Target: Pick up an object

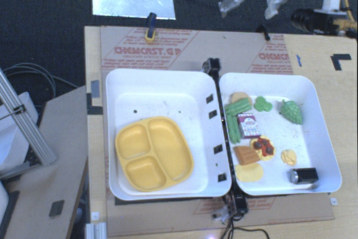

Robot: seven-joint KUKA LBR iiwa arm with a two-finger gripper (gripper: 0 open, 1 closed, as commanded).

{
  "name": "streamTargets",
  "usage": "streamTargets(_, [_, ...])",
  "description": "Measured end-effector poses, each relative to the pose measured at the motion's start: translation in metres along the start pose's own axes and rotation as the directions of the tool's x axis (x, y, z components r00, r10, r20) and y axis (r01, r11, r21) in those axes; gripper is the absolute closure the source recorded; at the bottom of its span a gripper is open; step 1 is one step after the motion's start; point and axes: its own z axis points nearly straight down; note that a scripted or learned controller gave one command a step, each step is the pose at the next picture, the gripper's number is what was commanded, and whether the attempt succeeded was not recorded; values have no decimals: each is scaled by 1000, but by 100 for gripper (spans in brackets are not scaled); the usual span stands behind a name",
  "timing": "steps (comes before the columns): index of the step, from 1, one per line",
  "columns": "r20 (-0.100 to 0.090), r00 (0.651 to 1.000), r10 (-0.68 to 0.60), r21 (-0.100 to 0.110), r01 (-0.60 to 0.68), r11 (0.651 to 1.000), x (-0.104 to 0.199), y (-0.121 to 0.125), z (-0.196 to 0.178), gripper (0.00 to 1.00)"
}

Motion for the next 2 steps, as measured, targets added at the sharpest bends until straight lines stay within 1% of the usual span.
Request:
streamTargets(1, [0,1000,-2,15,2,1000,104,-22,-2,0])
streamTargets(2, [1,1000,4,16,-4,1000,146,-26,-1,0])
